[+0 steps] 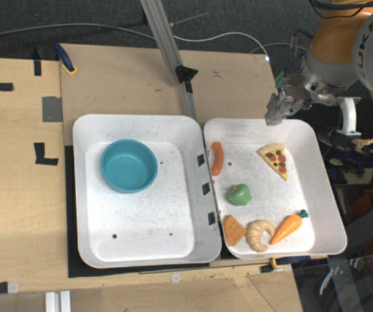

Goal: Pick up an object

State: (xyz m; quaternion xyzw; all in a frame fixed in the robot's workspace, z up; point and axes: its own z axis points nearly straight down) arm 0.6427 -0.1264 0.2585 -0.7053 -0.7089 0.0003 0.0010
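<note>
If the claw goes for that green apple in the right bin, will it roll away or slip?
The green apple looks round, so a nudge would likely roll it. It lies apart from the other toys, with bare bin floor around it and nothing to stop it. Its smooth curve may slip from the claw unless gripped across the middle.

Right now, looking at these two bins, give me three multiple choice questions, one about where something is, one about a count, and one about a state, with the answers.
1. Where does the blue bowl sit?
A. in the left bin
B. in the right bin
C. on the bench outside both bins

2. How many toy foods lie in the right bin?
A. three
B. six
C. nine

3. Where is the gripper?
A. over the bowl
B. at the right bin's far rim
C. down on the carrot

Answers: 1 A, the bowl rests on the left bin's floor. 2 B: sausage, pizza slice, green apple, waffle, croissant, carrot. 3 B, it is near the pizza slice's end.
</note>
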